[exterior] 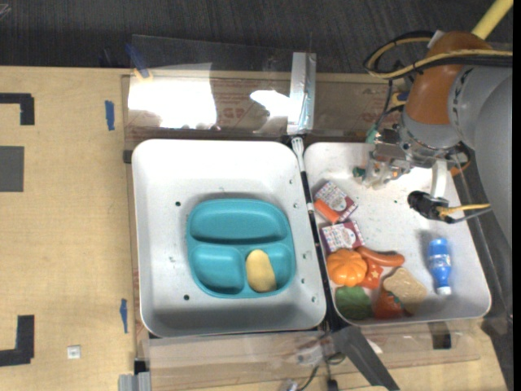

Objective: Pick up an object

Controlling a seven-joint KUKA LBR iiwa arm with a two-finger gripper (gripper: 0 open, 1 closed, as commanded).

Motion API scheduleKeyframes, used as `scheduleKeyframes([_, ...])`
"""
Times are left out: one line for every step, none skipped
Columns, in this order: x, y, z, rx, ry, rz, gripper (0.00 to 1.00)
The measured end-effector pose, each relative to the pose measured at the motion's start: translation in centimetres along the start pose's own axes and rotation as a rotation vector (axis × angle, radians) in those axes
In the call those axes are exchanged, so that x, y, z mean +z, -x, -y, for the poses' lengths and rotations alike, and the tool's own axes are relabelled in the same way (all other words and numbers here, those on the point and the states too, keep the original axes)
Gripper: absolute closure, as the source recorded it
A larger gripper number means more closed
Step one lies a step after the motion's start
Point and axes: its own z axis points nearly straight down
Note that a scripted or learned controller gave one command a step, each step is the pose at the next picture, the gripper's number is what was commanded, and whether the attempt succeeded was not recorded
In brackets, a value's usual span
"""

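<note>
Several pickable things crowd the right bin [480,300], near end.
The gripper [381,169] hovers at its far end; finger state cannot be told. Best descend over the isolated blue bottle [439,263], avoiding the clutter.

A robotics lab: a grey arm [480,112] with an orange band and loose cables reaches over two white bins [155,218] on a plywood bench [57,243] marked with black and blue tape, the right bin holding toy food [352,269].
</note>
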Motion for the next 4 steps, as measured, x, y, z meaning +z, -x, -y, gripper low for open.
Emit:
scheduleKeyframes([1.8,-0.4,-0.2,0.437,0.004,-0.004,1.0])
scheduleKeyframes([1.7,-1.7,0.9,0.51,0.025,-0.008,1.0])
scheduleKeyframes([1.8,0.1,-0.3,0.764,0.008,-0.016,1.0])
scheduleKeyframes([1.7,-2.8,1.0,1.05,0.022,-0.016,1.0])
